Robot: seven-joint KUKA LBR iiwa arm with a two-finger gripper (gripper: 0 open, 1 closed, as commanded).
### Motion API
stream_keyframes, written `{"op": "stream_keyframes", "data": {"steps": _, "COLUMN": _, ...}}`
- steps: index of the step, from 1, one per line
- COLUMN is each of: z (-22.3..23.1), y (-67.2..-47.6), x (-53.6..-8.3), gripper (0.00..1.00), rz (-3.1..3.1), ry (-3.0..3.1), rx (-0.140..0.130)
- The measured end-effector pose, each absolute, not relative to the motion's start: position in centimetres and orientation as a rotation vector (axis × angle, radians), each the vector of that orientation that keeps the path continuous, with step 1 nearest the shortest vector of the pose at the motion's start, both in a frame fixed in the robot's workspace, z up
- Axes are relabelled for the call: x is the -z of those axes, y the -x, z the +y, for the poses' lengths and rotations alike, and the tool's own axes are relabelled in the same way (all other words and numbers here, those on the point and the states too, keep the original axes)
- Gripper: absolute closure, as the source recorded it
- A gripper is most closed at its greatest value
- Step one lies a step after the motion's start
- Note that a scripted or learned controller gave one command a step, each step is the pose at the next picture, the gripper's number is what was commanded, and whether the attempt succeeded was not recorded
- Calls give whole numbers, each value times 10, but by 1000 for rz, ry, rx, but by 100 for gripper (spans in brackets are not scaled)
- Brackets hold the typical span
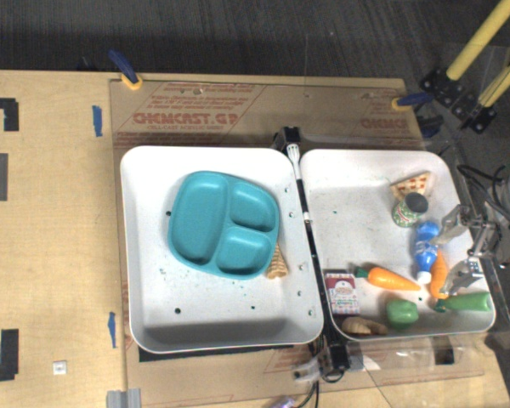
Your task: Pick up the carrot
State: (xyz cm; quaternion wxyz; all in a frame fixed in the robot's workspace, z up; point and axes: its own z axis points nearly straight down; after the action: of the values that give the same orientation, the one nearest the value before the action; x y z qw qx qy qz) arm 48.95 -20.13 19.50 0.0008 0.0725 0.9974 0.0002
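We see gripper (467, 245) at right bin's (357, 181) right rim. Open or closed, we cannot tell.

Carrot (393, 279) lies flat on bin floor, left of gripper and a little toward view's bottom edge, apart from it, not held. Leafy end points away from gripper.

Between gripper and carrot: blue bottle (425, 249) and small orange piece (439, 274).

Below gripper in view: green block (401, 313), near carrot.

Far left of gripper, in other bin (144, 253): teal plate (223, 223).
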Motion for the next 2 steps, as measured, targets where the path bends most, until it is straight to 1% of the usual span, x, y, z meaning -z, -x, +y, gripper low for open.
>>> {"op": "stream_keyframes", "data": {"steps": 1, "z": -190, "y": -547, "x": -285, "gripper": 0, "rz": 3125, "ry": -121, "rx": 3}}
{"op": "stream_keyframes", "data": {"steps": 2, "z": -224, "y": -477, "x": -150, "gripper": 0, "rz": 3148, "ry": -68, "rx": -5}}
